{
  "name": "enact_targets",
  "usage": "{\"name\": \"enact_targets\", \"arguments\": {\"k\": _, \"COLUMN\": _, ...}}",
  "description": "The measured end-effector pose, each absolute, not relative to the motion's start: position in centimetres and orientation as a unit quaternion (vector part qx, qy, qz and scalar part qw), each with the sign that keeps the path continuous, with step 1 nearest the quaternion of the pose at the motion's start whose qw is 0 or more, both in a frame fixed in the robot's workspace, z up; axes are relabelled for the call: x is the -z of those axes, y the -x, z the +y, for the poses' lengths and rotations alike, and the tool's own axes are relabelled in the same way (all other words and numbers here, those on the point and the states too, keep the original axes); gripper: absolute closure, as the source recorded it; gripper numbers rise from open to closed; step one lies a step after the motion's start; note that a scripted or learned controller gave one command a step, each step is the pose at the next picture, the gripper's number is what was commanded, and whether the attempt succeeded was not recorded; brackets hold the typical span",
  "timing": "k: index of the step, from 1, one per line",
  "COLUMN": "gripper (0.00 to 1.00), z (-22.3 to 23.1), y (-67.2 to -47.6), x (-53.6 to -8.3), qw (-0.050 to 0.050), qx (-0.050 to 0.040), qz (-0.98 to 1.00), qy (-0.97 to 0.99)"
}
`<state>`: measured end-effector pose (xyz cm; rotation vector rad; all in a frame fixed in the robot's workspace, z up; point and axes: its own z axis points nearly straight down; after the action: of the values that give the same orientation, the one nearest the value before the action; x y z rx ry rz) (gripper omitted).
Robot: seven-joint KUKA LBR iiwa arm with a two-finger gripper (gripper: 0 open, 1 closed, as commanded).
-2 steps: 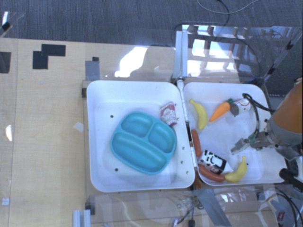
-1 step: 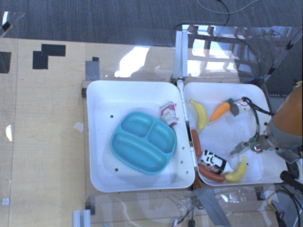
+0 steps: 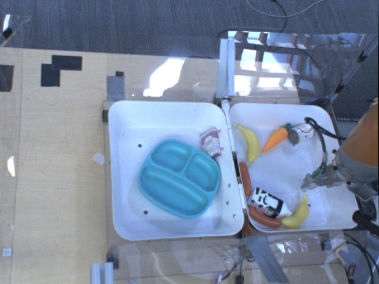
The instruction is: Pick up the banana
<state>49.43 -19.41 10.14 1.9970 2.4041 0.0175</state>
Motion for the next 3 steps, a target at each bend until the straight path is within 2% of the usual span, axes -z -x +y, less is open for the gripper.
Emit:
{"name": "enact_targets", "arguments": {"k": 1, "gripper": 1.00, "z": -20.5, "y": -53.5, "x": -19.6, "qw": 0.003, "qx": -0.0014, "qz": 0.713, "qy": -0.701}}
{"name": "enact_targets", "arguments": {"k": 2, "gripper": 0.00, "z": -20.5, "y": -53.5, "x": -19.6, "qw": 0.003, "qx": -0.0012, "qz": 0.713, "qy": -0.701}}
{"name": "enact_targets", "arguments": {"k": 3, "gripper": 0.00, "z": -19.9, "y": -48.8, "x": -9.4, "qw": 0.002, "qx": -0.0010, "qz": 0.769, "qy": -0.639}}
